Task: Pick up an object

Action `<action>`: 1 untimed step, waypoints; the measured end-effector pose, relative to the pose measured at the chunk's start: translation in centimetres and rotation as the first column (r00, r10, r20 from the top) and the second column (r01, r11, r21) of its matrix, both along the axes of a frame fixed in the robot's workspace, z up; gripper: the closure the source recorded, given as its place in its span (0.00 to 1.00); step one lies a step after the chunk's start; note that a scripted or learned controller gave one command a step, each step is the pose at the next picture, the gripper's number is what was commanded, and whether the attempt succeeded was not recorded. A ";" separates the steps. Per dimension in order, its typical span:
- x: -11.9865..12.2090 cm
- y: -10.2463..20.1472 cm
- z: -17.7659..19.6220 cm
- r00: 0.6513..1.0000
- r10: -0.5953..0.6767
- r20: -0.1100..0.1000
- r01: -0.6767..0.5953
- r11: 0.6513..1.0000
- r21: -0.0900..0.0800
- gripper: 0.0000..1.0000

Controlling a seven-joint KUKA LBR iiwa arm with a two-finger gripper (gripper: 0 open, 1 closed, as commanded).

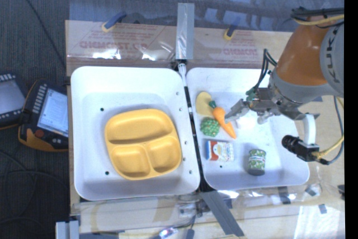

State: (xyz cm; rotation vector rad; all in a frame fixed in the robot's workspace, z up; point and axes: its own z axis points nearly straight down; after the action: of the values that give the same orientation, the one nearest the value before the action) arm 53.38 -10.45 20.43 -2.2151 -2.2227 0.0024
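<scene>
Your arm [305, 61] reaches in from the right above the right bin [291, 176]. In the left bin [84, 120] lies a yellow divided tray [144, 141]. The gripper [250, 113] hangs over the right bin, fingers spread and grasping nothing, just right of the toy carrot [224, 120]. Nearer: a small carton [218, 150], a green-labelled can [256, 160], broccoli [210, 127]. Farther left: a yellow piece [203, 102].

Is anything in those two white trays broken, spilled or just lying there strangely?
Nothing looks broken or spilled. The yellow divided plate sits slightly turned in the left bin. In the right bin, the carrot, a yellow piece, a green broccoli-like toy, a small carton and a can lie scattered, as loose toys would.
</scene>
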 end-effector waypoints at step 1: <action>-0.5 -0.2 5.8 0.998 -0.069 0.003 0.069 0.998 -0.002 0.00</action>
State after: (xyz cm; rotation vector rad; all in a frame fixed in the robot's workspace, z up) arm 52.86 -10.62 26.20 -2.2928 -2.1475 0.0014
